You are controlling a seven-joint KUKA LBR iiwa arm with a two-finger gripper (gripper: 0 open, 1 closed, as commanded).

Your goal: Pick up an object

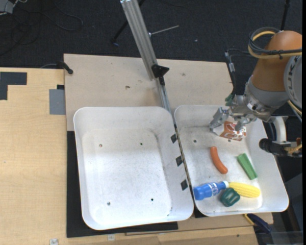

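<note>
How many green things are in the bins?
2, both in the right white bin: a light green stick near its right side, and a dark green lump beside the yellow corn. Others could hide under the pincer.

Even, fairly bright overhead light on the white bins [123, 117] and tabletop [25, 152]; soft shadows, dim floor behind, slightly grainy

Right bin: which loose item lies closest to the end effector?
The orange sausage, just below the end effector. The green stick, yellow corn and blue bottle lie farther toward the bin's near edge.
</note>
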